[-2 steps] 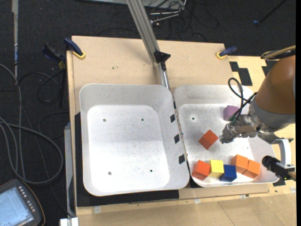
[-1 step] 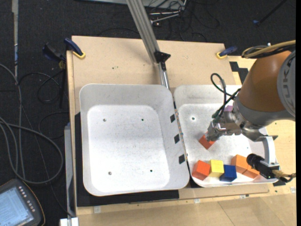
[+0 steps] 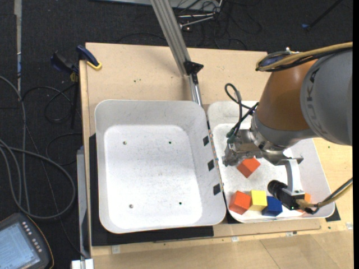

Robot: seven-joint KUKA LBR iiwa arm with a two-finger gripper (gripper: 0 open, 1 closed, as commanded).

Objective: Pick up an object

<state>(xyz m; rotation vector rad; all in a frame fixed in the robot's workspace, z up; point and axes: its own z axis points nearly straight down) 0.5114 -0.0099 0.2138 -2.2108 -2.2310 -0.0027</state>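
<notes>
Plywood bench — no legible writing; gripper clasps orange block.

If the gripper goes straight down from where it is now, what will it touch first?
Probably the orange block right under the gripper in the right bin. Depth is unclear from this slanted view, so it may instead meet the bin floor beside the block.

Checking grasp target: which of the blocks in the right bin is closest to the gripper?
The tilted orange block, right beside the gripper. The other orange block, yellow block and blue block sit together at the bin's near edge.
</notes>
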